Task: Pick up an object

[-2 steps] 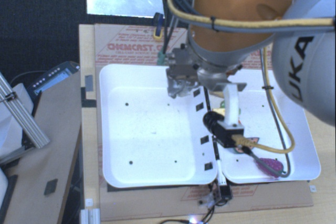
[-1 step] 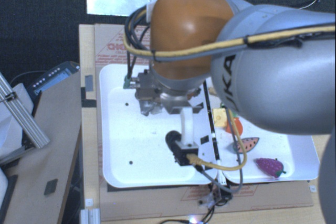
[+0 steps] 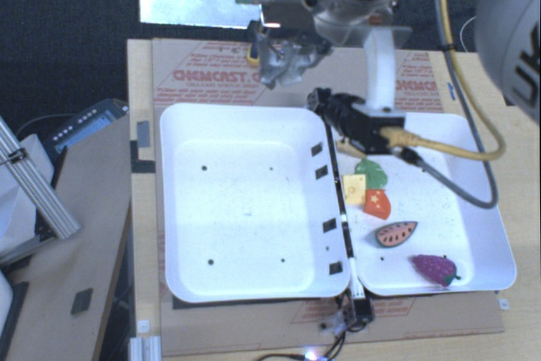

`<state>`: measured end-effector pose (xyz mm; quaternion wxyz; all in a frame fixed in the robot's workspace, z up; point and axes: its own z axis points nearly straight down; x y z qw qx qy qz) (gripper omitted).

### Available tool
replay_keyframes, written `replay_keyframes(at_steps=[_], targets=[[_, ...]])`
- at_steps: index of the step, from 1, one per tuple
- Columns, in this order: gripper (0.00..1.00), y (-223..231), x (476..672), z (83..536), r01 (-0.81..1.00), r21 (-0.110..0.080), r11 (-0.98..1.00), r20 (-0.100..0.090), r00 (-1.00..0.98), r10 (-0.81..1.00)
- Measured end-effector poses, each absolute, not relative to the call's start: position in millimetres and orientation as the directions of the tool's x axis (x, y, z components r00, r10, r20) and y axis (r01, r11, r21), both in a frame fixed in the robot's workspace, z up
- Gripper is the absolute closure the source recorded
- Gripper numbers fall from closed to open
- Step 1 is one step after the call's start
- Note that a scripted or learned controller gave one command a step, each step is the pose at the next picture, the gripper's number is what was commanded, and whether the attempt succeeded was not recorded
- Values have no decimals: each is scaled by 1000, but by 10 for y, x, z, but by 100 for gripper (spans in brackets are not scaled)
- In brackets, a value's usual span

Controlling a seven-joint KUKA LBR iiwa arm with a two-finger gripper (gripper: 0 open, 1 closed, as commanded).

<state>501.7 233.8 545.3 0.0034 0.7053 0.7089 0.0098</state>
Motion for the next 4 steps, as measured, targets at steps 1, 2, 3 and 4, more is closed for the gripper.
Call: replay_keyframes(at_steps=[1,2,3,4], targets=[[100,2344,4848,4170,1000,-10,2,-5,-2,1000],[100,2334,4844,2342,1000,-13,1,-6,-1,1000],[100,2347,4878,4066,1000,16,5,9,-5,1000],[100,2339,4868,5403,1000,17,5,9,-5,1000]])
